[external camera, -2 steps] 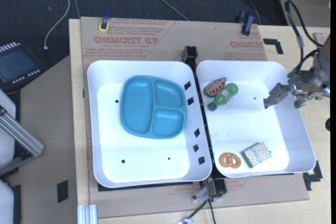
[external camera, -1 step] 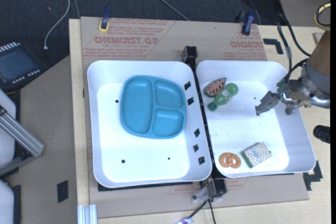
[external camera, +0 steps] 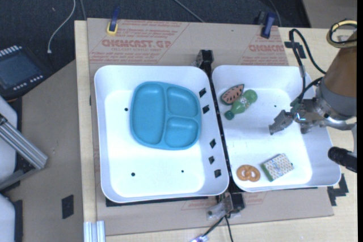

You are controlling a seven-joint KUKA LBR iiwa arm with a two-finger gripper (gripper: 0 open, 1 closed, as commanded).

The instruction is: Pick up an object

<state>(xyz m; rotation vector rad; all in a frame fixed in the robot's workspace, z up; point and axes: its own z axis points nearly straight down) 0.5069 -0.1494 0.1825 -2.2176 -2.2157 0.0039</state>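
Note:
The right bin (external camera: 295, 79) holds a watermelon slice (external camera: 232, 93), a green bottle (external camera: 241, 104), a pretzel (external camera: 248, 173) and a patterned sponge-like block (external camera: 277, 166). My gripper (external camera: 282, 122) hangs over the right half of that bin, right of the green bottle and above the block. Its dark fingers point left and down, and nothing shows between them. The arm's grey body with the orange band (external camera: 343, 73) comes in from the right.
The left bin (external camera: 108, 139) holds a blue divided plate (external camera: 165, 115). Black clips (external camera: 215, 144) line the divider between the bins. Cables (external camera: 299, 48) trail near the arm's wrist at the right bin's far right corner.

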